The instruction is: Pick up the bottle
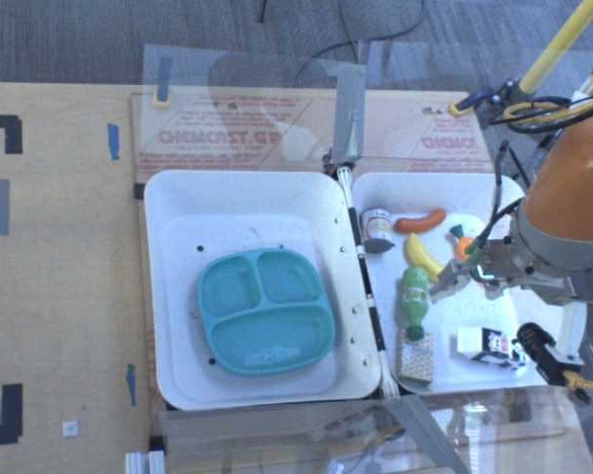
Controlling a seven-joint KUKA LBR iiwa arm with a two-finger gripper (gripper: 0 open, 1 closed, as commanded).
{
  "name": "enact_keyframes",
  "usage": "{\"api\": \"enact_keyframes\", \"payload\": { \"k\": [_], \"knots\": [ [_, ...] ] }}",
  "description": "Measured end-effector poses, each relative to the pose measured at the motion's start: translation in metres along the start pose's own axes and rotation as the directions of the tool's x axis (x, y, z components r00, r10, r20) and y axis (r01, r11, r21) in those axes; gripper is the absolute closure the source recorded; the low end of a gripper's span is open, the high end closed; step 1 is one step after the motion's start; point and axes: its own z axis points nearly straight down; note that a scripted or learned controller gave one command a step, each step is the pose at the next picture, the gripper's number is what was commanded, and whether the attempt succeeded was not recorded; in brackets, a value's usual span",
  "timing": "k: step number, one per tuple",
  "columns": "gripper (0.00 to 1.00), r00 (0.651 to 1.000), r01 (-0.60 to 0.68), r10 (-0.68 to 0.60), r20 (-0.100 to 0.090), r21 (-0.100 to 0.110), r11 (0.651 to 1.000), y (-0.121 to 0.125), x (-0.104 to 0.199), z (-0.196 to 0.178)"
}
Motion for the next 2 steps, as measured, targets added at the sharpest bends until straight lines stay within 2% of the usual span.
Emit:
{"api": "enact_keyframes", "payload": {
  "k": [1,2],
  "knots": [
    [0.00,0.994,0.109,-0.109,0.002,-0.004,0.994,0.050,0.032,0.028],
    [0.00,0.983,0.182,-0.182,0.000,-0.002,0.983,0.024,0.037,0.028]
  ]
}}
